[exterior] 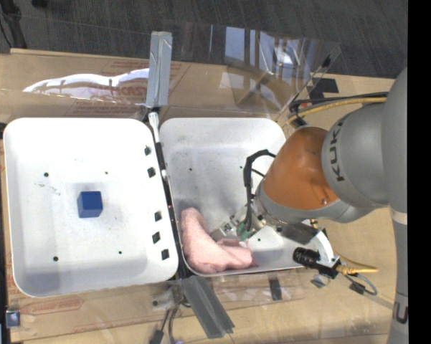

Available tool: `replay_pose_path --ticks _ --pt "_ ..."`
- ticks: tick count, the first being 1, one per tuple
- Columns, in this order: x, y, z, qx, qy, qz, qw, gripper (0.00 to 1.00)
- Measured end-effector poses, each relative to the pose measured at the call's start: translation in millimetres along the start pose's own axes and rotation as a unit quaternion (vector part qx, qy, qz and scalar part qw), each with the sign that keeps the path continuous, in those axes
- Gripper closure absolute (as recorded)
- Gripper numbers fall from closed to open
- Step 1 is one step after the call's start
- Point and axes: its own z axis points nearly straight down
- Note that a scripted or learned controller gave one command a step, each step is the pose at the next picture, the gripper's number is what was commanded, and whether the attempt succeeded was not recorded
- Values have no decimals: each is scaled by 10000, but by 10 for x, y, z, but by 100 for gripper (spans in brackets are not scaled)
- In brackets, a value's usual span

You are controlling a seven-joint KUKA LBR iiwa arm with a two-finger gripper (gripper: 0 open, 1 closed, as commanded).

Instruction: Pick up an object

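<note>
**Arm low over the right bin, pink cloth at its near edge**

You are looking down on two shallow white plastic bins set side by side on a cardboard-covered bench [72, 84]. In the left bin [29, 264] a small blue cube [90, 203] sits alone on the floor, a little left of that bin's centre and well apart from every wall.

In the right bin [201, 142] a soft pink cloth bundle [204, 246] lies along the near edge, close to the near left corner, bent so that one end runs up beside the divider wall and the other runs along the front wall.

The grey arm with its orange band [297, 174] reaches in over the right bin's near right part. The gripper [238, 229] is down just beside the right end of the pink bundle, perhaps touching it; you cannot tell. Its tip is small and partly hidden by the wrist, so you cannot tell how far it is open or whether it has hold of anything.
</note>
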Motion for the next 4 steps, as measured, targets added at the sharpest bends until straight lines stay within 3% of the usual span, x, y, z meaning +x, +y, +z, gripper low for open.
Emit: replay_pose_path --ticks 1,2,3,4 --pt "208 214 -138 6 -7 229 9997 0" --pt "115 424 -115 15 -3 959 9954 0" --pt "205 64 -66 8 2 788 9969 0" --pt "204 63 -66 8 1 786 9969 0"
